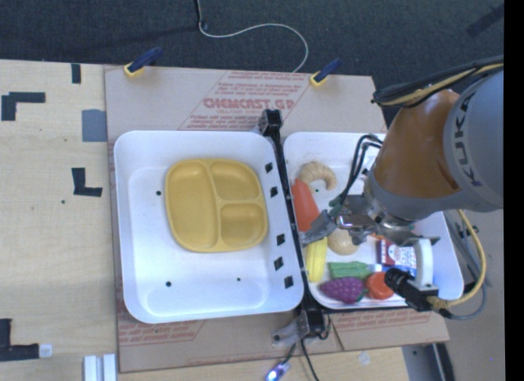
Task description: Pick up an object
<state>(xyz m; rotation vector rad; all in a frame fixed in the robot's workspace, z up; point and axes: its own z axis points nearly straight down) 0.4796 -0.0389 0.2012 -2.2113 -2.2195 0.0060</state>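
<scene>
The right bin point(442, 232) holds several toy foods. A tan croissant point(318, 174) lies at the far end, with an orange-red carrot point(304, 204) just in front of it beside the divider. Nearer are a yellow corn cob point(315, 260), a beige roll point(342, 243), a green vegetable point(349, 269), purple grapes point(342, 290) and a red tomato point(378, 286). A white packet with a red and blue label point(405, 255) lies to their right. My gripper point(334, 227) hangs low over the corn cob, the carrot and the beige roll. The arm's body hides the bin's middle.
In the left bin point(139, 232) lies a yellow divided plate point(217, 204). A black divider point(280, 207) runs between the bins. Both bins rest on a cardboard sheet point(237, 97) held by clamps. A yellow cable point(471, 277) loops by the right bin's near corner.
</scene>
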